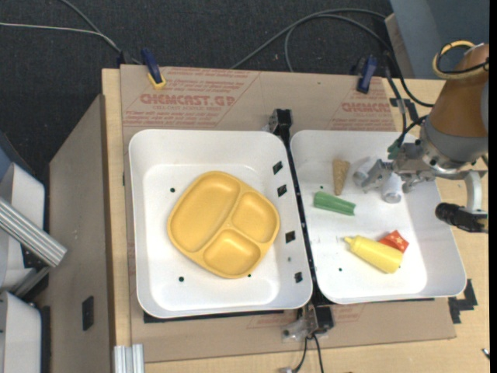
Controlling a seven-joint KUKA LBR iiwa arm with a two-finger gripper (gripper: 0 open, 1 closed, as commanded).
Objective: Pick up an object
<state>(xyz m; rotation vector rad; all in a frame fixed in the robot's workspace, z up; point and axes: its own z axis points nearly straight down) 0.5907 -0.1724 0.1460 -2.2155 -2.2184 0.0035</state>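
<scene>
Right white bin (435, 282), near edge: yellow plastic mustard bottle (374, 253) touching small red block (395, 241). Mid-bin: green plastic block (334, 203). Far edge: tan cone (341, 176), gripper (380, 181) just beside; finger state cannot tell. Left white bin (147, 231): yellow three-compartment plastic plate (224, 222).

Yellow mustard bottle (374, 253) is lying tilted in right bin (443, 282), red piece (394, 241) touching it, green block (334, 203) and cone (341, 176) sitting nearby.

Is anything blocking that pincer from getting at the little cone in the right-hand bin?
Nothing visible does. The pincer hangs just right of the cone, with bare white bin floor between them; the green piece lies below the cone, off that line.
</scene>
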